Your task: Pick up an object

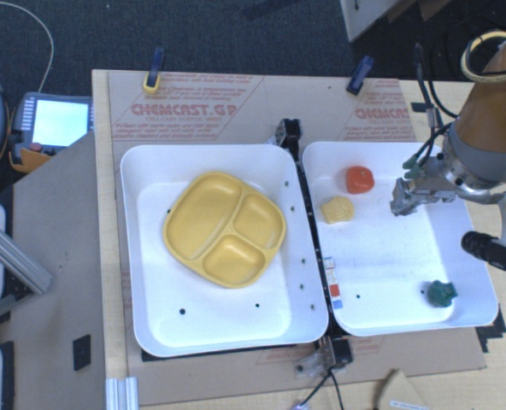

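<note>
Yellow divided plate (225, 227), orange-red ball (360, 178), pale yellow lump (338, 210), dark green object (442, 293); white bins (142, 229), tan surface (108, 118) with red print.

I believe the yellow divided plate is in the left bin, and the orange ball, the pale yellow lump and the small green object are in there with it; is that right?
Not quite. In the camera view the yellow divided plate lies in the left bin, but the orange ball, the pale yellow lump and the small green object lie in the right bin, not with the plate.
</note>
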